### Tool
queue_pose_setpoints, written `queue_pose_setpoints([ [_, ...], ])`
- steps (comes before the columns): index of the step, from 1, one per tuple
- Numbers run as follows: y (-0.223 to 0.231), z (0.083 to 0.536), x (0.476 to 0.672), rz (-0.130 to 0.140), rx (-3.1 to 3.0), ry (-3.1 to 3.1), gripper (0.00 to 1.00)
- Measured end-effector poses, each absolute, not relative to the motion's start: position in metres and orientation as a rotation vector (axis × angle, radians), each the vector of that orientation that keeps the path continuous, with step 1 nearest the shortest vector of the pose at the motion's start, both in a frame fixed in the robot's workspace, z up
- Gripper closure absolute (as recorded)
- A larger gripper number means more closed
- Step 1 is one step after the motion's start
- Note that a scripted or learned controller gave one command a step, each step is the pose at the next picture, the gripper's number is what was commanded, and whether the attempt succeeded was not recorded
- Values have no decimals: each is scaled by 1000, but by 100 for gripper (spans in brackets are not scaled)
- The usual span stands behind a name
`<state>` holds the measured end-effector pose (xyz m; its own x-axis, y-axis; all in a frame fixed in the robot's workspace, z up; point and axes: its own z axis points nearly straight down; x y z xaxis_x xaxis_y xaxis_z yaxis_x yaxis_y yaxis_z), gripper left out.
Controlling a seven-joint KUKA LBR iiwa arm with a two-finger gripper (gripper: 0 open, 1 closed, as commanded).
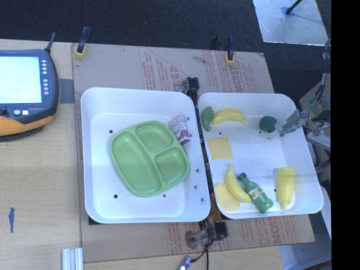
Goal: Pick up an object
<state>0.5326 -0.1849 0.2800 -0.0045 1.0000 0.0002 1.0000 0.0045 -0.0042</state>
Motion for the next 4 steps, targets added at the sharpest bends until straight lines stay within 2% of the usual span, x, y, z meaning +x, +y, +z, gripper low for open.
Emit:
queue_pose_setpoints([
  [1,-211,175,627,8,-2211,-2226,0],
  [2,-210,104,656,7,-2210,-2228,0],
  [3,-210,93,657,4,-2210,-2228,0],
  [4,-211,103,657,6,-2205,-2231,100],
])
